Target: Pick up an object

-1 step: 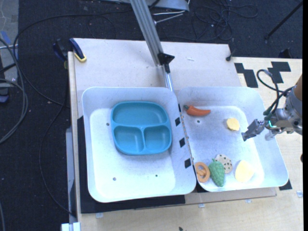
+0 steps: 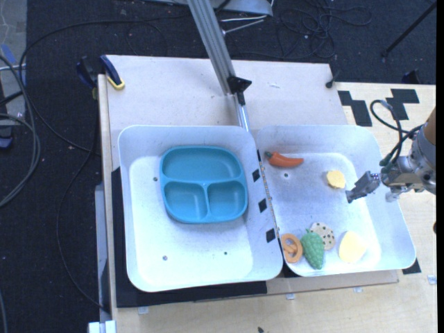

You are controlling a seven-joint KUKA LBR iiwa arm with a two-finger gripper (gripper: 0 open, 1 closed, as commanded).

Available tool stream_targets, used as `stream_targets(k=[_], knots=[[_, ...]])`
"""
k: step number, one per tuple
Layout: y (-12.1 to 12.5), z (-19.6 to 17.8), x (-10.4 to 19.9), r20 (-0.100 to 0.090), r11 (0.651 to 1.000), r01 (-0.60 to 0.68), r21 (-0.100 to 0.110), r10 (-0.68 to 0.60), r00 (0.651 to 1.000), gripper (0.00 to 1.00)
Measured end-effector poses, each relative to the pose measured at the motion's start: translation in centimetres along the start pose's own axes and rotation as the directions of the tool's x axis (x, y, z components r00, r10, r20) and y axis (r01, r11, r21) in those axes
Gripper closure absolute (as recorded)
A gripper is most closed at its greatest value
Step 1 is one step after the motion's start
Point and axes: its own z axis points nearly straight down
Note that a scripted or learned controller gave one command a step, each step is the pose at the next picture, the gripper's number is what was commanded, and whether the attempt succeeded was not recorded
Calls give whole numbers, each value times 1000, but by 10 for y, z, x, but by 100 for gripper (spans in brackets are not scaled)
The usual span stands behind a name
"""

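Note:
My gripper [image 2: 363, 186] hangs over the right side of the right bin [image 2: 388, 207], with nothing seen between its fingers. A small yellow piece [image 2: 336, 179] lies just left of it. An orange carrot-like piece [image 2: 285, 160] rests near the bin's far left. Along the near edge sit a pretzel [image 2: 291, 248], a green bumpy piece [image 2: 313, 250], a speckled cookie [image 2: 322, 234] and a larger yellow piece [image 2: 352, 246].
The left bin [image 2: 139, 255] holds a blue divided tray [image 2: 204, 184]. A slanted metal pole [image 2: 215, 40] rises from behind the bins. Cables run at the right edge by the arm [image 2: 416, 165].

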Motion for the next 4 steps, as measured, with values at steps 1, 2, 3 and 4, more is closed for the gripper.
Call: stream_targets(k=[1, 2, 3, 4], knots=[[-3, 44, 3, -1, 1000, -2, 4, 2, 1000, 0], [-1, 88, 9, -2, 1000, -2, 4, 2, 1000, 0], [-3, 132, 8, -2, 1000, -3, 4, 3, 1000, 0], [-2, 119, 8, 0, 1000, -3, 0, 3, 1000, 100]])
